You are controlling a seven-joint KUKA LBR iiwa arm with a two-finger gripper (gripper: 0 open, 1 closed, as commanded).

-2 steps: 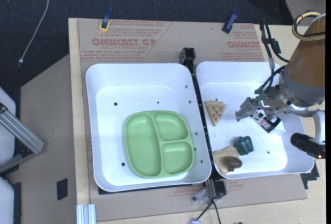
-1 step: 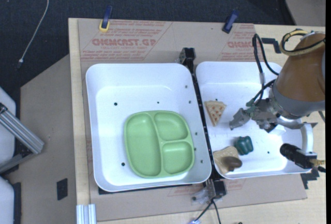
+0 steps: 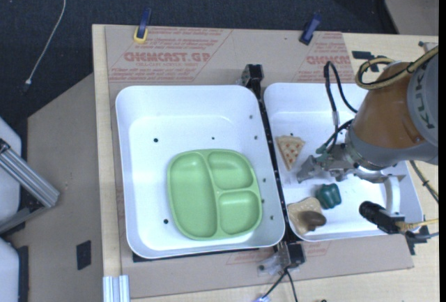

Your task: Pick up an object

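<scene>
Tan pizza-slice wedge (image 3: 288, 149) lying flat in the right bin near its left wall, small teal cup-like piece (image 3: 327, 195) below it, beige-brown lump (image 3: 307, 213) at the front-left corner

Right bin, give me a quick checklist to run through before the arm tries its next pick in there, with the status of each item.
1. Objects available in the right bin: ok. A pizza slice toy, a teal piece and a tan, brown-ended piece lie in it.
2. Tool positioned over the right bin: ok, it sits between the pizza slice toy and the teal piece.
3. Tool holding something: cannot tell.
4. Finger opening: cannot tell.
5. Targets spaced apart: not ok, the teal piece and the tan piece lie close together.
6. Green divided plate out of the way: ok, it is in the left bin.
</scene>
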